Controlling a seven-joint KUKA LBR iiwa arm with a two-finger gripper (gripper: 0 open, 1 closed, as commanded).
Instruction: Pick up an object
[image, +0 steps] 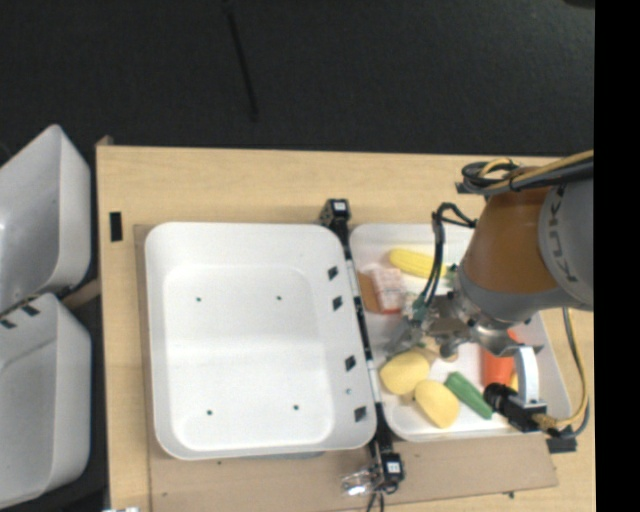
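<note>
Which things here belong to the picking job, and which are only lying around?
Job:
gripper, low in the right white bin
two pale yellow lumps
yellow corn cob
green stick
orange block
reddish packet

Lying about:
left white bin
wooden bench

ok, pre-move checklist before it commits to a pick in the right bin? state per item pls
1. Gripper inside the right bin: ok, low over the clutter.
2. Object gripped: cannot tell, the wrist hides the tips.
3. Nearest target: ok, yellow potato-like piece lies just below the gripper.
4. Target free of neighbours: not ok, a second yellow piece and green piece crowd it.
5. Corn cob and orange piece apart from the gripper: ok.
6. Cables clear of the objects: cannot tell.
</note>
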